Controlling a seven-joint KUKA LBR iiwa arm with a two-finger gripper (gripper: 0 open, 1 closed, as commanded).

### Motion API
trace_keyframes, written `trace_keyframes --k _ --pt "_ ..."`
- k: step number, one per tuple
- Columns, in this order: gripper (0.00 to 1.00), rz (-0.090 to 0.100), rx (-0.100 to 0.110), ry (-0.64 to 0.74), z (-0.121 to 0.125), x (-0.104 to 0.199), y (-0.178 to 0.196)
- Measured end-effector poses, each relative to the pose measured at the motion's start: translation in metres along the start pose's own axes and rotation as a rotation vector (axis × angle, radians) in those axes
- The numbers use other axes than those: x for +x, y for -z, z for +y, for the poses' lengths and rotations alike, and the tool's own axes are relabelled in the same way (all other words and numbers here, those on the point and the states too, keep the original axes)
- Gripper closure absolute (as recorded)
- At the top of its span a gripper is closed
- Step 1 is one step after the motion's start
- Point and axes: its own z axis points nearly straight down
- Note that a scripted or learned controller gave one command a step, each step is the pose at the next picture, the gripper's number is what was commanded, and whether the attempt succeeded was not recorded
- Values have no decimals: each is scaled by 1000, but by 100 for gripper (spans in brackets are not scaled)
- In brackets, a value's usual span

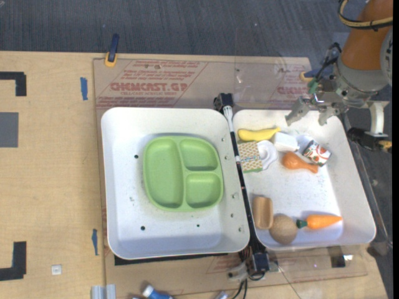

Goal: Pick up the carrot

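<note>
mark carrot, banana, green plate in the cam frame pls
carrot [324, 221]: camera view, middle of its orange body.
banana [257, 133]: camera view, middle of the yellow curve.
green plate [163, 170]: camera view, floor of its large left compartment.

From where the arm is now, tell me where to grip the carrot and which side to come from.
Grip the carrot across its thick orange middle, coming straight down from above. It lies flat near the right bin's front edge, green end touching the round brown ball, so set the fingers across its width, front to back. The gripper is at the bin's far edge.
</note>
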Motion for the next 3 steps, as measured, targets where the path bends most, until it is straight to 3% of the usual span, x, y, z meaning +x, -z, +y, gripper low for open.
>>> trace_keyframes --k 1,2,3 --pt "0 -4 -11 153 -24 -28 -106" --pt "0 -4 -9 173 -68 28 -113" --pt "100 -13 -22 170 -65 25 -101"
